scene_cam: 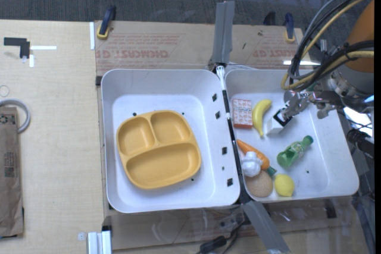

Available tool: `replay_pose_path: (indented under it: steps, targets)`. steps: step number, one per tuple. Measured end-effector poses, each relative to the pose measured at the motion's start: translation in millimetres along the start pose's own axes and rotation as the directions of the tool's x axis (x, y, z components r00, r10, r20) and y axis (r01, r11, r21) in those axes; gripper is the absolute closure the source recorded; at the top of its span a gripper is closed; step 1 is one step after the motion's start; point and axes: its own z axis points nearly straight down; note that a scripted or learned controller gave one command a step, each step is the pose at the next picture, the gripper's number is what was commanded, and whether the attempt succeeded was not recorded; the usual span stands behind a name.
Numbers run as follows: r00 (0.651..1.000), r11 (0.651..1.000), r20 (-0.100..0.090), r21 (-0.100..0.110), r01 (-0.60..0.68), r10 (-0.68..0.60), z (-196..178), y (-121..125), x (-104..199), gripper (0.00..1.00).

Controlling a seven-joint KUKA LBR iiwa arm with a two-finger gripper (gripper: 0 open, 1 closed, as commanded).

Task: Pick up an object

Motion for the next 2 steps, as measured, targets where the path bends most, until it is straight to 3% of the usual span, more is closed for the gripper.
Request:
replay_pose_path:
  steps: [1, 2]
  targets:
    - [1.0, 1.0, -0.002, 0.0, 0.01, -0.01, 108, -58, -28, 0.0]
    - [0.997, 0.997, -0.002, -0.001, -0.077, 0.077, 141, -44, -57, 0.0]
